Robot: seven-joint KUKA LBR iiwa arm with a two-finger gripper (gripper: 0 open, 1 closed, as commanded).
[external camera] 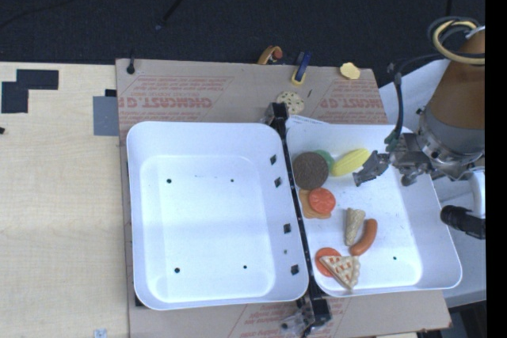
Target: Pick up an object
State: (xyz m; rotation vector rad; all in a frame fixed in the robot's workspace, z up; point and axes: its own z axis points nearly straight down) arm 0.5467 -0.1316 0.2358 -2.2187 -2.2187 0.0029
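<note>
At the near edge of the table (pixel 63 249), the front rims of the two white bins sit side by side on a cardboard sheet (pixel 198 95), with a black clip (pixel 310 314) at their joint. The left bin (pixel 150 170) offers a wide, flat floor with free room on all sides. The right bin (pixel 432 269) holds a cluster of toy food toward its left half: a waffle wedge (pixel 345 271) touching a red piece (pixel 326 256) near the front rim, a sausage (pixel 364 237) beside a pale beige piece (pixel 353 224), an orange and red piece (pixel 319 202), a brown round cookie (pixel 310 168) against the dividing wall, and a yellow corn cob (pixel 348 162) with a green piece just behind it. The right half of that bin's floor is bare. The hand (pixel 372 168) hangs over the right bin, its dark fingers just beside the corn cob's right end; whether they are spread or closed cannot be told, and nothing shows between them. Small items lie on the cardboard beyond the bins' far rims.
</note>
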